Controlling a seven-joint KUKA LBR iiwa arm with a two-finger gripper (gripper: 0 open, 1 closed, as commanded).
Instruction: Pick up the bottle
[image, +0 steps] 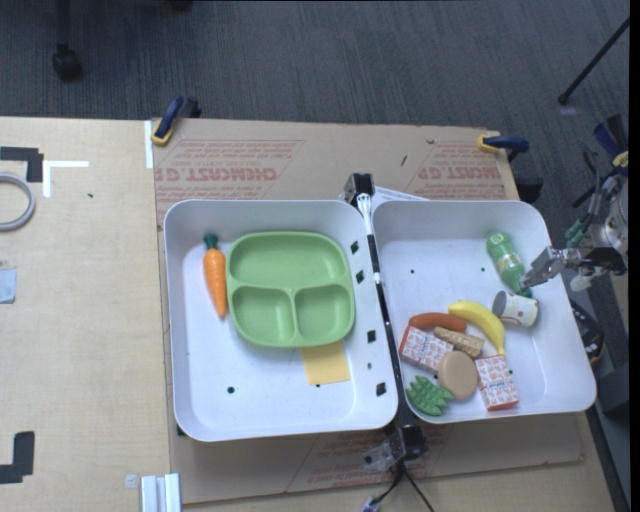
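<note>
The right bin (560, 385) carries the green bottle (505, 259) lying near its far right corner, with the gripper (545, 268) just beside it at the right wall. The fingers look slightly parted around nothing — though the view is too small to be sure. A closing pinch could skid off the bottle's round side, or catch the little cup (518, 309) nearby.
</note>
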